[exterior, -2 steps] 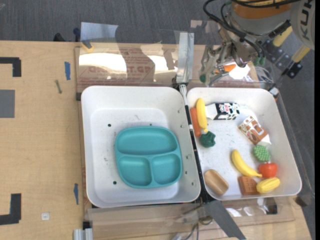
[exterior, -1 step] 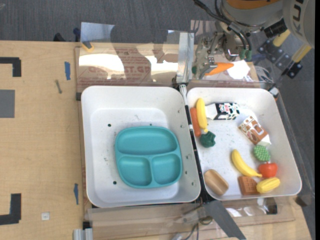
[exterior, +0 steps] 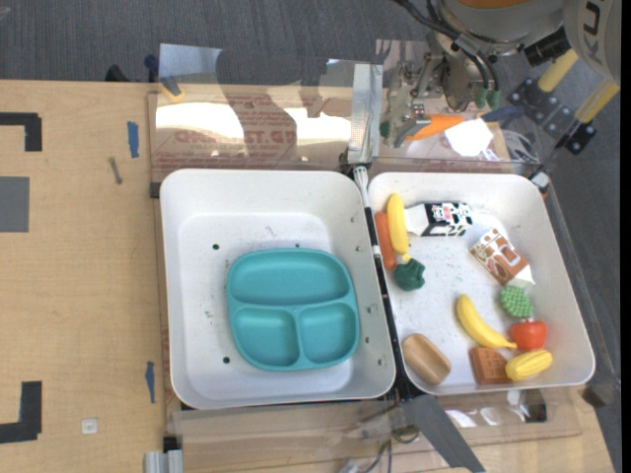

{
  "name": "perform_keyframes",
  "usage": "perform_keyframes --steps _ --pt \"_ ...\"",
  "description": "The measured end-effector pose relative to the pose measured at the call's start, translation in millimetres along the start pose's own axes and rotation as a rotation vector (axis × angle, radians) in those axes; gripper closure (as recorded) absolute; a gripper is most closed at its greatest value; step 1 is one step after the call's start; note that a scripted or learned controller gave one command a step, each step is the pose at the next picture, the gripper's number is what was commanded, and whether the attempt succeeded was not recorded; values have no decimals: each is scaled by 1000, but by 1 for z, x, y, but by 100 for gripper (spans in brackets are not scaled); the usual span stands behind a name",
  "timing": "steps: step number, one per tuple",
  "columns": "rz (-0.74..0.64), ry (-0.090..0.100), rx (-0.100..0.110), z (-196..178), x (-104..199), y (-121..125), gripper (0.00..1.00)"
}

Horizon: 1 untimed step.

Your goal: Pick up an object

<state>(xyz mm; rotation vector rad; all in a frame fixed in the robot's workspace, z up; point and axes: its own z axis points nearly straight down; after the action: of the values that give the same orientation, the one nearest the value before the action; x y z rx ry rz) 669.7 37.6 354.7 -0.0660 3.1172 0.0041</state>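
My gripper (exterior: 426, 118) hangs raised over the far edge of the right bin (exterior: 567, 294), at the top of the camera view. A slim orange carrot-like piece (exterior: 442, 124) sticks out from between its fingers, off the bin floor, and the gripper is shut on it. A white piece (exterior: 471, 138) shows just right of it. Below in the right bin lie a yellow corn-like piece (exterior: 396, 223), a black-and-white carton (exterior: 446, 218), a green broccoli (exterior: 410, 274) and a banana (exterior: 480, 323).
The right bin also holds a patterned box (exterior: 498, 252), a green lump (exterior: 515, 301), a tomato (exterior: 529, 334), a lemon (exterior: 528, 365), a brown block (exterior: 487, 365) and a bread roll (exterior: 426, 358). A teal divided plate (exterior: 292, 306) lies in the left bin (exterior: 187, 264).
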Motion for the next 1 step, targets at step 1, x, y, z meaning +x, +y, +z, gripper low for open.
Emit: perform_keyframes --steps 1 --pt "-147 23 -1 65 65 -8 100"
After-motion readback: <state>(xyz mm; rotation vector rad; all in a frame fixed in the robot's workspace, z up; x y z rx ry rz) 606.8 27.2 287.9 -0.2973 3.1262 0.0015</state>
